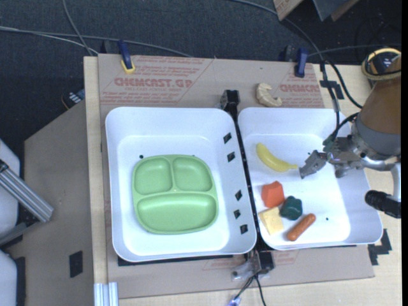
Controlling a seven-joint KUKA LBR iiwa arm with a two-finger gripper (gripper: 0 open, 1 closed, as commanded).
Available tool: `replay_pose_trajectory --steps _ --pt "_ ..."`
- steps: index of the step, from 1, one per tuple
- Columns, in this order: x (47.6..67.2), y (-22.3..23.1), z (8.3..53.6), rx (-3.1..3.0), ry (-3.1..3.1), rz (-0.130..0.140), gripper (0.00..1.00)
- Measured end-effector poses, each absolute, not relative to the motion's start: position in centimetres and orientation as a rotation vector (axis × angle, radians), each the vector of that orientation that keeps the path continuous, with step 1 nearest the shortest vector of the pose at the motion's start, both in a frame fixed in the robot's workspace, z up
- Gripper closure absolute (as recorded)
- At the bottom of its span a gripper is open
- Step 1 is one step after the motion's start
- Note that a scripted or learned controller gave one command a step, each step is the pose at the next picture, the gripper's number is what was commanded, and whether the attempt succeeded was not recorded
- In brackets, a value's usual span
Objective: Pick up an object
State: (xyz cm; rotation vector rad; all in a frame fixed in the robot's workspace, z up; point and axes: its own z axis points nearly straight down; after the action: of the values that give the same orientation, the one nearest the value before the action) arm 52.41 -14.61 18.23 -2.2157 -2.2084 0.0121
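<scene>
Cardboard-topped bench (159,81) was seen bearing 2 white bins. 1 green tray (174,193) lay in the left bin (118,171). Gripper (310,166) was poised in the right bin (338,215); its finger state could not be told. 1 banana (274,159) lay just left of it, long axis running down-right toward the tip. 4 more items were clustered below-left.

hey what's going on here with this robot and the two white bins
A robot arm reaches in from the right over the right bin, its gripper just beside the tip of a banana and holding nothing. The same bin also contains a red block, a dark green piece, a yellow block and a sausage, clustered near the front. The left bin holds a green divided plate. Nothing has been picked up yet.
</scene>
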Motion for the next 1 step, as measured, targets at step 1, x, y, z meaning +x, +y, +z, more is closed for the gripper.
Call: replay_pose_trajectory --steps 1 --pt "52.74 -14.59 18.87 -2.22 -2.22 0.0 0.0"
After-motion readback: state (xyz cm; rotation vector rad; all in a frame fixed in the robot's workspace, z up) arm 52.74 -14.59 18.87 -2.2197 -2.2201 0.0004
